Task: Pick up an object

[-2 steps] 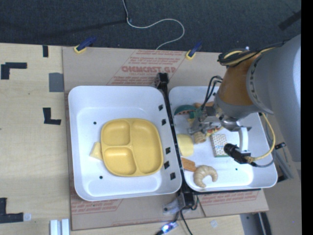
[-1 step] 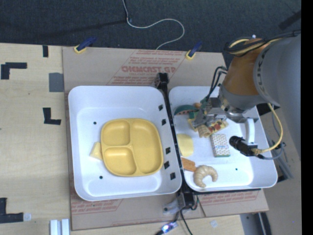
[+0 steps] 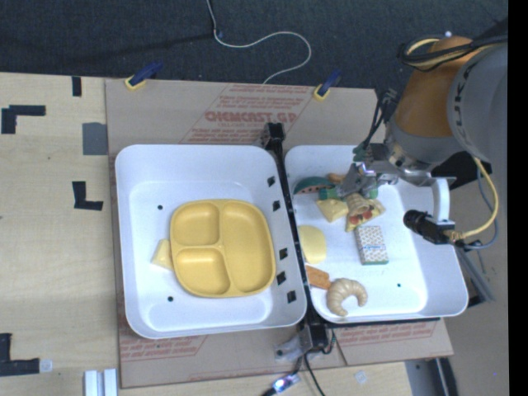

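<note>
My gripper (image 3: pixel 360 183) is low in the right bin (image 3: pixel 429 291), at its far side, over a cluster of toy foods. Right beneath and beside it lie a pale cheese wedge (image 3: pixel 332 211), a pizza-like slice (image 3: pixel 364 212) and a green and dark piece (image 3: pixel 313 186). A speckled box (image 3: pixel 372 244) lies just nearer than the gripper. Toward the front of that bin sit a pale yellow disc (image 3: pixel 313 242), an orange piece (image 3: pixel 318 277) and a croissant (image 3: pixel 346 294). The gripper's body hides what is directly under it.
The left bin (image 3: pixel 140 221) holds a yellow divided plate (image 3: pixel 222 247) with a pale yellow piece (image 3: pixel 161 255) poking out at its left. The arm (image 3: pixel 437 106) comes in from the upper right, with a black cable looping along the right bin's right rim.
</note>
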You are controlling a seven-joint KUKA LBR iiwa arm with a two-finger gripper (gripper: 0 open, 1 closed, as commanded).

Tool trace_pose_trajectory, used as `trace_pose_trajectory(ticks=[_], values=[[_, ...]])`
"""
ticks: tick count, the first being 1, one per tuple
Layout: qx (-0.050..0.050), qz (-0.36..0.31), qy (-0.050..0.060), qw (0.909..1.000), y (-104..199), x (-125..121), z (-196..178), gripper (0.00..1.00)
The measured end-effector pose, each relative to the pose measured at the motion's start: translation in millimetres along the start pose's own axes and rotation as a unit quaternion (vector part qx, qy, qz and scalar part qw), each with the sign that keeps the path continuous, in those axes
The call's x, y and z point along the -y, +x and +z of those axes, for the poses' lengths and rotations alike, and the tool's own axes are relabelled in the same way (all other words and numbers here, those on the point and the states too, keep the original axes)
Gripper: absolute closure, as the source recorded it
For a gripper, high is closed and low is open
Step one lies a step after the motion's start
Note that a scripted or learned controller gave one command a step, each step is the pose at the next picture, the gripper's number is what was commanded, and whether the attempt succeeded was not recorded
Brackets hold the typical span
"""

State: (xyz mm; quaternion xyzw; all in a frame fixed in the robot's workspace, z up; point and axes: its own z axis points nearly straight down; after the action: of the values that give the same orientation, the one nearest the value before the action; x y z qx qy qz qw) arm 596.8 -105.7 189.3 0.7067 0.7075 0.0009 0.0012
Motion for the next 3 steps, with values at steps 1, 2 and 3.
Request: trace_pose_trajectory(ticks=[1, 2, 3], values=[[0.0, 0.0, 0.0, 1.0, 1, -1, -37, 1.0], [-0.001, -0.001, 0.003, 1.0, 36, 43, -46, 1.0], [-0.001, 0.0, 0.005, 1.0, 60, 81, -39, 1.0]])
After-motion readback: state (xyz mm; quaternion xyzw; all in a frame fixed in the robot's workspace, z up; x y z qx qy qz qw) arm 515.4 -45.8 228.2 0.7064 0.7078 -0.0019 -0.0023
